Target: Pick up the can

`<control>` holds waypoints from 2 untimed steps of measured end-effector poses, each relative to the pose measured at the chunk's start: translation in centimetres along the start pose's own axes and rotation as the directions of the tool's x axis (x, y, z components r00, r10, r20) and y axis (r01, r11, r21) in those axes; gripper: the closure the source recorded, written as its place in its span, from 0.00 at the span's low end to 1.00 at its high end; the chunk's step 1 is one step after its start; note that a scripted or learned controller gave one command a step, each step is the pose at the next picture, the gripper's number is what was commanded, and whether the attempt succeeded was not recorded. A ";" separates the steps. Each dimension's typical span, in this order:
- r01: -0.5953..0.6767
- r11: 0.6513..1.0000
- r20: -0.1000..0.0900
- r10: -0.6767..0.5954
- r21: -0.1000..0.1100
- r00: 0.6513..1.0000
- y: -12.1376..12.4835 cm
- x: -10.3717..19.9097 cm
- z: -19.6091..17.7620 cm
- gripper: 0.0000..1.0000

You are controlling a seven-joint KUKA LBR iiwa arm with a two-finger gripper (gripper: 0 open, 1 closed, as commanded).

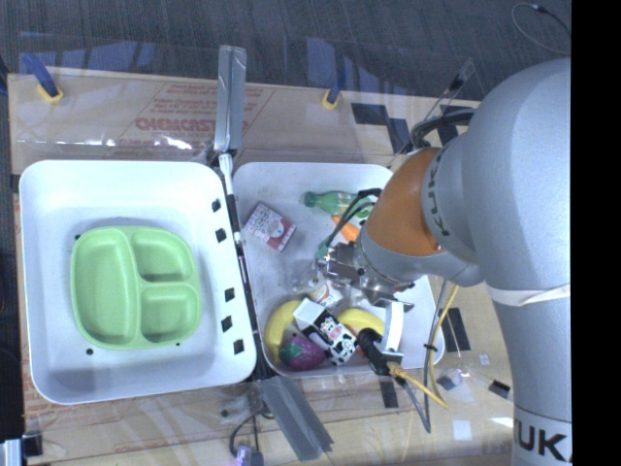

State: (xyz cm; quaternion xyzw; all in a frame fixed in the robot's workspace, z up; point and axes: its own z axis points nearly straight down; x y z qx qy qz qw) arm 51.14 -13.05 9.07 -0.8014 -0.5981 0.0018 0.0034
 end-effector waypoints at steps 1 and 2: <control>0.003 1.000 -0.001 -0.003 0.003 1.000 0.0 0.1 -0.9 1.00; -0.123 0.992 0.000 0.123 -0.003 0.992 -0.3 5.9 -10.2 1.00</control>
